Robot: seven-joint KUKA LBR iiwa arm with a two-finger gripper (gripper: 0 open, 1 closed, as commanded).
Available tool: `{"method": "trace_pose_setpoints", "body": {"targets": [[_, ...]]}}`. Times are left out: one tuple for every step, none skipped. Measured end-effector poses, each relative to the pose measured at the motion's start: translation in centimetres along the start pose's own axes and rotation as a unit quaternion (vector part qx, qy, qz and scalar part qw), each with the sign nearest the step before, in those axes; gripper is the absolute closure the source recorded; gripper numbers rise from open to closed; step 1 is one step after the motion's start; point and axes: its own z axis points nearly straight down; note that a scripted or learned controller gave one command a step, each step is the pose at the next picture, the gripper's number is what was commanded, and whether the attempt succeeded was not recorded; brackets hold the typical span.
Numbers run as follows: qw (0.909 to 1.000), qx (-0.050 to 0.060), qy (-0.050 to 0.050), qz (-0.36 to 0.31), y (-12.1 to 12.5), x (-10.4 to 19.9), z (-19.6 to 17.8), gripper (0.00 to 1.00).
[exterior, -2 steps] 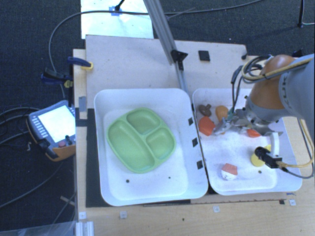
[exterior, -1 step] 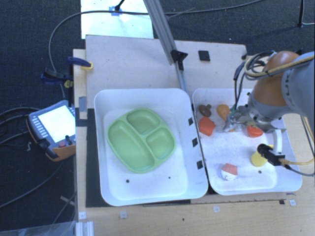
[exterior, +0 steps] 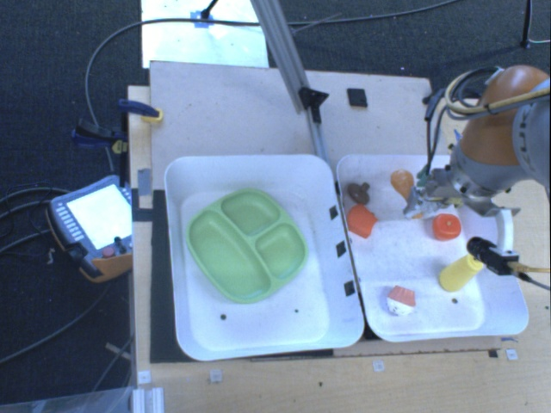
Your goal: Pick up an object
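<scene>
A pale green plastic tray with three compartments (exterior: 247, 243) lies in the middle of the left white bin (exterior: 198, 325). On the tan bench board (exterior: 224, 106) a small black square (exterior: 357, 98) sits near the far right corner, and a blue and yellow clamp (exterior: 140, 110) grips the far left edge. A grey handheld pendant with a lit screen (exterior: 92, 224) rests on the dark floor beyond the bench's left edge.

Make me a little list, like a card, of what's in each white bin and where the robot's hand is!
left bin: green divided plate
right bin: orange block, small brown thing, orange-tan piece, round red-orange piece, yellow bottle, small red and white thing
gripper: over the right bin, beside the orange-tan piece
held: nothing seen between the fingers
</scene>
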Motion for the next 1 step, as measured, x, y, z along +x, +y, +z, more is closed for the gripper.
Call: {"method": "trace_pose_setpoints", "body": {"targets": [[1.0, 0.0, 0.0, -0.001, 0.03, -0.29, -4.41, 1.0]]}}
